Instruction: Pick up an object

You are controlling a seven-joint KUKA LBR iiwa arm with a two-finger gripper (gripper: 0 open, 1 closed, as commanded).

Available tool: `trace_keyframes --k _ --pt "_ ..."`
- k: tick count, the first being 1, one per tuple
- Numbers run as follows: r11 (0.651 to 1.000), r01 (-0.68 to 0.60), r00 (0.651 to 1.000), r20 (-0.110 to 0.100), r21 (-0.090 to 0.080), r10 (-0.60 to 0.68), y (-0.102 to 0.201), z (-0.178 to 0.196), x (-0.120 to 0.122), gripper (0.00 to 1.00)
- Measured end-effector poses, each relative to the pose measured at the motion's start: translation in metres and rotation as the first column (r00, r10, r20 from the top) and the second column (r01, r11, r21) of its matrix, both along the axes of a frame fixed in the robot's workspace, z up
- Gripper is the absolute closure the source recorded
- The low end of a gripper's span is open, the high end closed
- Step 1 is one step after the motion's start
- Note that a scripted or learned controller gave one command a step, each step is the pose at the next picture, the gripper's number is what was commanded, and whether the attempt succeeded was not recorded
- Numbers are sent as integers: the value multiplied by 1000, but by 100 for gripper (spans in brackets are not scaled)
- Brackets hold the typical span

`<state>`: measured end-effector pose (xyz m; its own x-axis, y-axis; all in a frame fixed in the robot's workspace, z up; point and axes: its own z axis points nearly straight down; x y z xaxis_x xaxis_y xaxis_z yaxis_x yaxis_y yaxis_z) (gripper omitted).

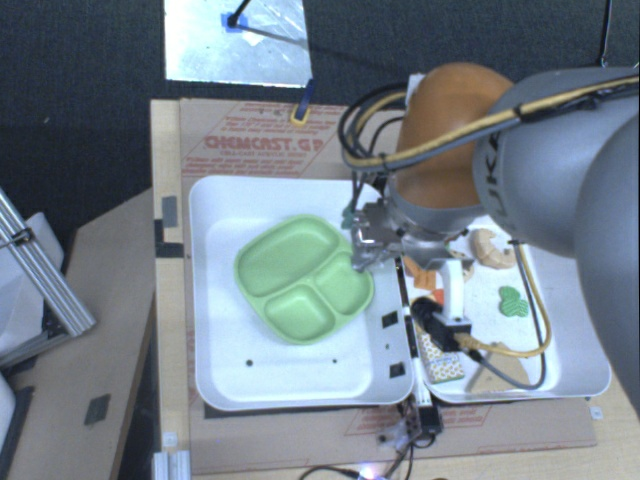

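Grey arm [560, 158] with orange band [450, 133] reaches in from the right, wrist hanging over the divide between the two white bins. End effector [362, 251] sits low at the right rim of the green plate, close against or touching its edge; its tips are tucked under the wrist hardware, so cannot tell how wide it stands or whether anything is in it. Left bin [225, 368] holds one green divided plate [300, 278], three compartments, lying flat near the bin's middle, slightly toward the right wall, turned at an angle to the bin sides. Right bin [570, 368] is partly covered by the arm; visible in it: a tan, curved piece [490, 248] near the top, a small green ridged item [514, 303] right of centre, an orange bit [427, 280] just beside the divider, a white stick-like item [458, 286] next to that, a patterned flat piece [445, 361] near the front-left corner. Yellow and black cables [510, 346] loop off the wrist and drape over the right bin. Both bins rest on a brown cardboard sheet [260, 143] with red print, on the counter [110, 298]. Behind the cardboard, a shiny silver sheet [235, 23] lies on dark cloth, with a small blue piece [234, 21] on it. A metal rail [40, 268] stands at the left edge.
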<state>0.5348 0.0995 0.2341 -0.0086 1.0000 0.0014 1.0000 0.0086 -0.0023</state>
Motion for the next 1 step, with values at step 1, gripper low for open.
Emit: trace_keyframes --k 1 --pt "1000 8 1000 0 -1 -8 1 -20 0 100"
